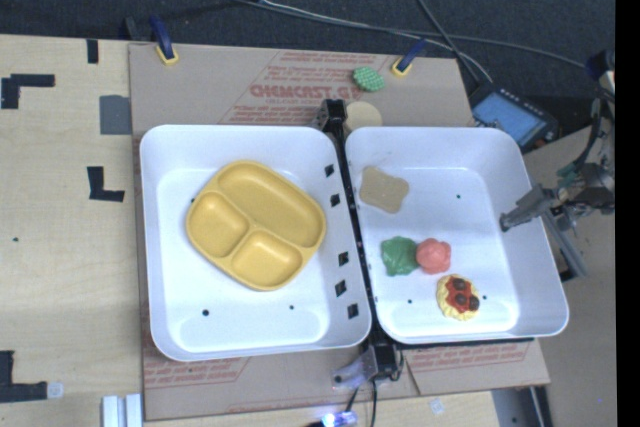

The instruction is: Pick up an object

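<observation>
Cardboard covers the bench [70, 215] under two white bins. Left of the divider [350, 215] between them, the left bin [170, 315] holds a yellow sectioned tray [256, 224]. Right of the divider, the right bin [500, 165] holds a tan slice [384, 190], green broccoli [399, 255] touching a pink piece [433, 256], and a small pizza [458, 297]. Farthest from the divider, the pincer [520, 211] hangs over the right bin's outer rim, its opening impossible to tell, nothing seen in it.
</observation>
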Controlling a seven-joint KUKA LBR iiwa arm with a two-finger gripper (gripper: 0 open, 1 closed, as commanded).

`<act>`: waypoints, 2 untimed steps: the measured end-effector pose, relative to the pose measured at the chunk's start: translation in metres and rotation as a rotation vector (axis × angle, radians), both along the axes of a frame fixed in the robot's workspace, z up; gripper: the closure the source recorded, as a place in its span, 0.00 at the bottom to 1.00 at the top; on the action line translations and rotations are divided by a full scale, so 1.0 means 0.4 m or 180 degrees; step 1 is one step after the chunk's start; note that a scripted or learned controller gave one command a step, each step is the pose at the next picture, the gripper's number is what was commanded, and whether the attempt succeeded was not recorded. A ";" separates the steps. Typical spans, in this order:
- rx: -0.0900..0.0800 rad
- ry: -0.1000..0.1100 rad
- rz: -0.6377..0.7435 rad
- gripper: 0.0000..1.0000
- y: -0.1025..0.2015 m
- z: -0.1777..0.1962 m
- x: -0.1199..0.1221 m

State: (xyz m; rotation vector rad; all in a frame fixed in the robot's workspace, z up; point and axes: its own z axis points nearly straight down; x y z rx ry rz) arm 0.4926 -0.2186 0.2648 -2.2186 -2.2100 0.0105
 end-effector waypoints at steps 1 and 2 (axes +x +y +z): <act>-0.0009 -0.0033 0.0014 0.00 0.002 0.015 0.006; -0.0006 -0.0024 0.0012 0.00 -0.006 -0.095 -0.001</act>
